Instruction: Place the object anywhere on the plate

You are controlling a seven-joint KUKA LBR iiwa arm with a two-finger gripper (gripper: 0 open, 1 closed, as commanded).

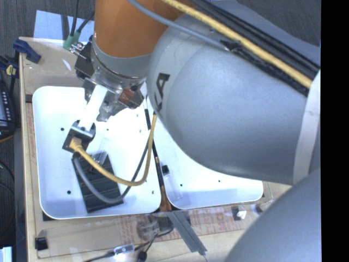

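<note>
Arm (234, 108) casing is recorded as smooth, rounded and light grey, with a soft sheen; one large bulbous joint housing is noted. A broad cylindrical orange band (128, 21) is seen above the wrist. Below it, a stepped grey metal ring (114, 72) is noted. Part of a dark printed marking (162, 86), read as a letter A, is seen on the grey shell. A bundle of black cables (262, 43) with one yellow cable (229, 36) is routed along the upper link. The gripper (110, 109) is logged as grey metal with a copper-coloured patch; finer detail cannot be resolved.
</note>
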